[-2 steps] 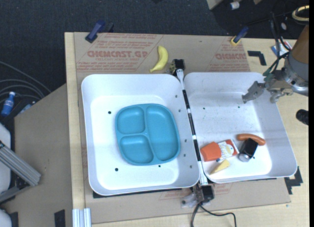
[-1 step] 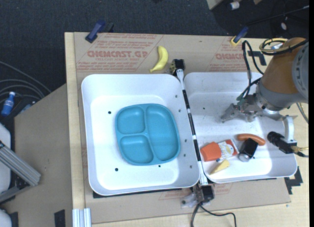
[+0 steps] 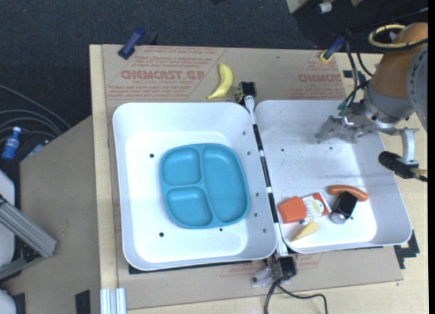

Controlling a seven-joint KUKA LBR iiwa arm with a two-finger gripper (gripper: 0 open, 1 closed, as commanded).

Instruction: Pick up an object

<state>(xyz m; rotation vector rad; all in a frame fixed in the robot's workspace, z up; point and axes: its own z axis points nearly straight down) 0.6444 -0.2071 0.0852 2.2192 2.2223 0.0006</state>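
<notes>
- Your hand (image 3: 334,131) sits low over the right shallow white bin (image 3: 299,163), fingers spread apart, nothing between them.
- Toward that bin's near edge, well apart from the hand: orange block (image 3: 291,209), small red-and-white carton (image 3: 315,204), orange sausage-shaped toy (image 3: 347,192), small black object (image 3: 343,207), pale yellow wedge (image 3: 303,230).
- Left bin (image 3: 136,136) holds a blue divided plastic plate (image 3: 203,185).
- Yellow toy banana (image 3: 221,81) lies on the bench (image 3: 170,68).

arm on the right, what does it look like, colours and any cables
The arm has a rounded grey body with an orange band above the wrist. Its claw is a grey metal piece with two splayed fingers. Dark cables run along the arm near the wrist, and a black fitting sticks out below.
</notes>
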